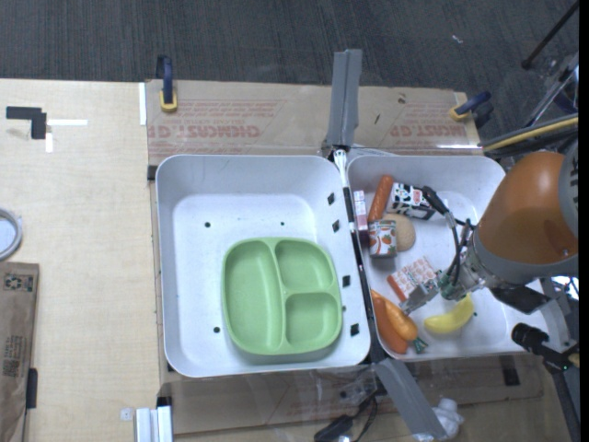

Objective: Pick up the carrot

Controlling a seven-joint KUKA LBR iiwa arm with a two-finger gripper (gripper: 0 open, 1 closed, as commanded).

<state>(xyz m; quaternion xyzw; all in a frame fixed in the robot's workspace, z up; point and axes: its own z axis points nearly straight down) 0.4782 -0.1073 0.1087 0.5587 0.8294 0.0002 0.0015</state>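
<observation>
At seven o'clock of the gripper [433,290], the carrot [394,322] lies ungrasped in the right bin [492,343]; grip state unclear.

Dark grey carpet floor [230,17] across the top. Light wooden bench [74,247] below, occupying the left and centre. Cardboard sheet [248,118] with red lettering laid flat on the bench, fastened by two blue-and-yellow clamps [166,86] [471,107] at its far edge. Grey upright post [346,99] at centre. Black L-shaped mark [28,120] and white tape strips [64,123] at far left. Tape roll [7,236] at the left edge; brown paper bag [17,339] just below it. Even, diffuse lighting; faint shadows only.
</observation>
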